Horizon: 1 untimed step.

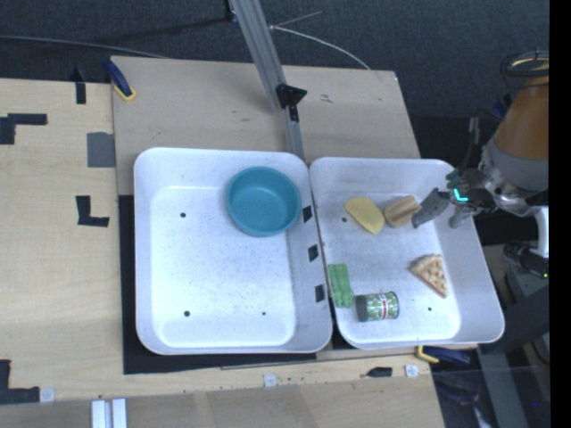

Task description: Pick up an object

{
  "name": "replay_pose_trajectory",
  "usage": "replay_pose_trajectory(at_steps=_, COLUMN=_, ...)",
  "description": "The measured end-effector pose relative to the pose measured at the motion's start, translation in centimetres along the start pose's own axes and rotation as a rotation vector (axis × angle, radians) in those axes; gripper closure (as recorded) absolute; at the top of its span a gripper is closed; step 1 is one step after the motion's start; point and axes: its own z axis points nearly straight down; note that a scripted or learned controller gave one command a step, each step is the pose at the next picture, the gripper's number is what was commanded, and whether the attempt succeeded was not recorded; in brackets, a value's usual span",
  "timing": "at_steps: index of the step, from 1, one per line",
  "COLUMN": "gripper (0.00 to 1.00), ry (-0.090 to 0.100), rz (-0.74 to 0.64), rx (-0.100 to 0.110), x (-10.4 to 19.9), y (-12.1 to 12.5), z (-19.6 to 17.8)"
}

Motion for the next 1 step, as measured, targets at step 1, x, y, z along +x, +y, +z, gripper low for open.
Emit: replay_pose_trajectory(at_steps=1, gripper=0.00, ry=-0.001, rz=0.000, rx=-0.002, x=-0.01, y=0.05, z=-0.06)
